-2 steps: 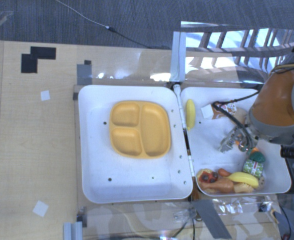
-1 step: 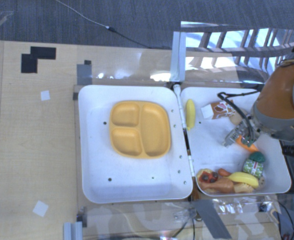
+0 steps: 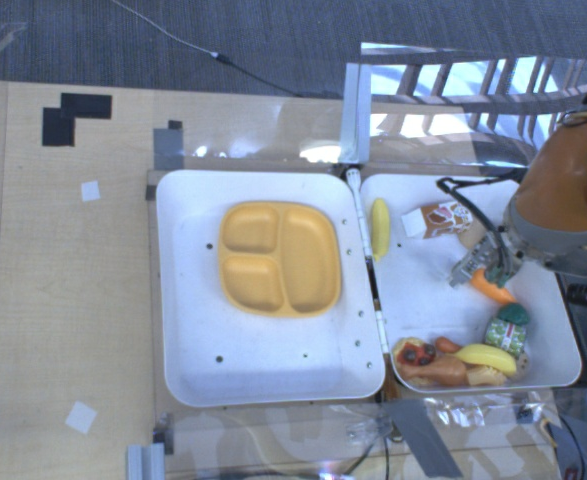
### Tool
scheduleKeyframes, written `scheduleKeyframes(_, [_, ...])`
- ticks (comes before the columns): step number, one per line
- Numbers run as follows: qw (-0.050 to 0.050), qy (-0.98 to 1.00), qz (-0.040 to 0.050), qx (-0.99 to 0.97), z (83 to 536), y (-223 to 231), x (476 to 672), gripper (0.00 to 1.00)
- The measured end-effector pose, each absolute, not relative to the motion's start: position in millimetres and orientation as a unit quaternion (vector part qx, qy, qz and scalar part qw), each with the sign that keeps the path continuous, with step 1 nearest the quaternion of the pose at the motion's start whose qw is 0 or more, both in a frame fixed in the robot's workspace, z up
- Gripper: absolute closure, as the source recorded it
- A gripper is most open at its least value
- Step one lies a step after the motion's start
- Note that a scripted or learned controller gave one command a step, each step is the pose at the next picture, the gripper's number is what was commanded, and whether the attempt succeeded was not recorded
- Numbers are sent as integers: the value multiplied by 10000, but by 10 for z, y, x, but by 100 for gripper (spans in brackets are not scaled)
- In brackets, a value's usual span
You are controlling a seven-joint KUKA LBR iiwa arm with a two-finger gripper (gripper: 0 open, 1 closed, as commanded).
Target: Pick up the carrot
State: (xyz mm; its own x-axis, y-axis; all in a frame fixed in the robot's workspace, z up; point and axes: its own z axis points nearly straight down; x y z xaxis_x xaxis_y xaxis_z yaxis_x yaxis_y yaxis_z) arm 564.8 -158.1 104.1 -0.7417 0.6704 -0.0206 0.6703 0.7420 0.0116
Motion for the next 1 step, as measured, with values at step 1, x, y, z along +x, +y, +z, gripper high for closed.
scheduleKeyframes(1, [48,8752,24,4837,1676,-1094,5586,100])
